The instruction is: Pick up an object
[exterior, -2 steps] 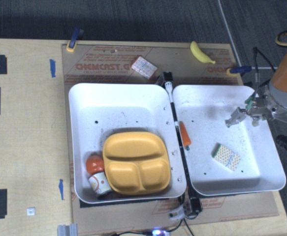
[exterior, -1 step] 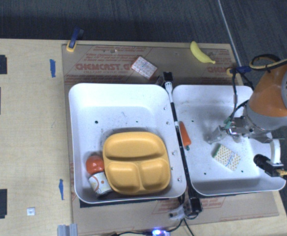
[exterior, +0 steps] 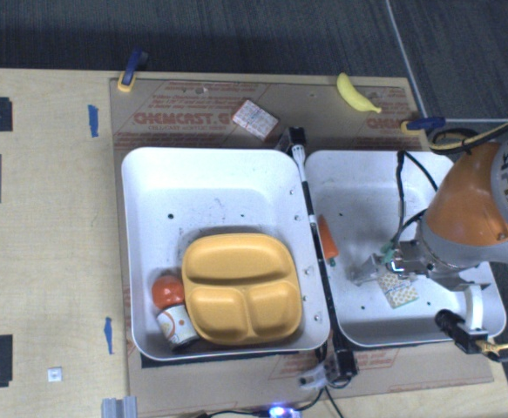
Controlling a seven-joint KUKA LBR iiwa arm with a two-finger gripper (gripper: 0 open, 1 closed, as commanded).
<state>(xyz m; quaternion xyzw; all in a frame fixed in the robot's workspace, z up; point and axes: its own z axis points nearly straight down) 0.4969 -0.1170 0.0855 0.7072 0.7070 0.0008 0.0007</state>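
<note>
Orange marker (exterior: 326, 239) lies against the left wall of the right bin (exterior: 358, 316), and we'd treat it as the nearest clean target; left of it, the left bin (exterior: 149, 233) holds a yellow divided tray (exterior: 240, 284) and a small orange-and-white toy (exterior: 172, 307). Gripper (exterior: 391, 264) sits low in the right bin just above a small patterned card (exterior: 401, 293), jaw state we cannot tell. We'd approach the target squarely and close across its narrow side, away from the wall.

arm (exterior: 484, 212): cut by right edge | small bottle (exterior: 172, 307): partly behind yellow tray (exterior: 240, 286)
</note>
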